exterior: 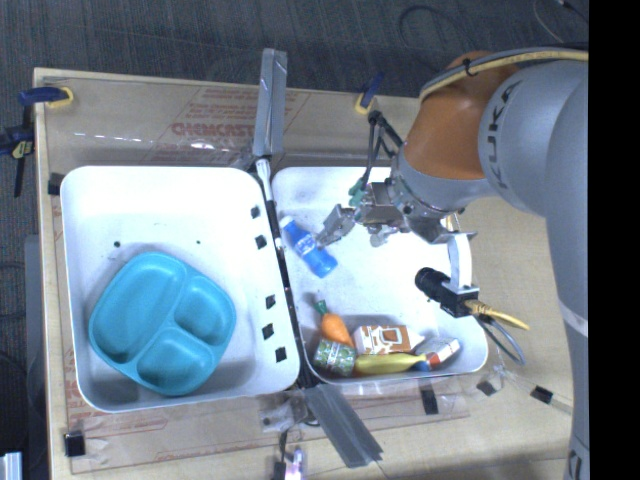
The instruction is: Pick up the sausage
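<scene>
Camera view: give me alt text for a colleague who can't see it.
The gripper hangs over the right bin, beside a blue bottle. A carrot, small carton and banana crowd that bin's near edge. The left bin holds a blue divided plate.

Claw (338,225) low, arm from right

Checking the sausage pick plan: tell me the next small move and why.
Probably shift the gripper from over the blue bottle toward the right bin's near edge, where a reddish-tipped piece, possibly the sausage, lies beside the banana. The gripper hangs far from it.
</scene>
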